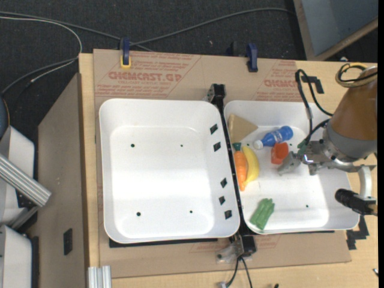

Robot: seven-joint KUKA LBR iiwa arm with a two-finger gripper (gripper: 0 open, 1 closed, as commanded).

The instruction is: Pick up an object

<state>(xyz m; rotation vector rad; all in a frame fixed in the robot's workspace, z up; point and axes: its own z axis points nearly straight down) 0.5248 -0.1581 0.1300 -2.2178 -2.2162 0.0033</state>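
— While the arm (354, 116) reaches in from the right edge of the frame, where do the objects lie?

— All in the right bin (312, 221). An orange-red object (279, 153) sits near the middle of it, with a blue bottle (276, 136) just above it. The gripper (287, 162) is low at the orange-red object's lower right side, touching it or nearly so. I cannot tell whether the claw is released or clenched; it is small and blurred, and nothing clearly sits between its parts.

— And the surface around them?

— Two shallow white bins lie side by side on a brown cardboard sheet (180, 68) printed with red lettering. The sheet is clamped along its upper edge by a yellow clamp (125, 53) and a blue clamp (252, 57). Beyond it, in the upper part of the frame, is dark carpet with a pale cable (54, 23) running across it.

— What else is near?

— Along the right bin's left wall lie a carrot (240, 168) and a banana (251, 163), touching each other. A tan wedge (240, 126) rests in the upper left corner of that bin, and a green object (262, 213) lies near its lower edge. The left bin (114, 179) shows only a few dark dots on its floor. A black divider (225, 161) with small clips runs between the bins.

— Anything hard to make out?

— The arm's orange band is cut off at the right edge, and a black cable (307, 101) loops over the right bin's upper corner. The arm covers that bin's right wall.
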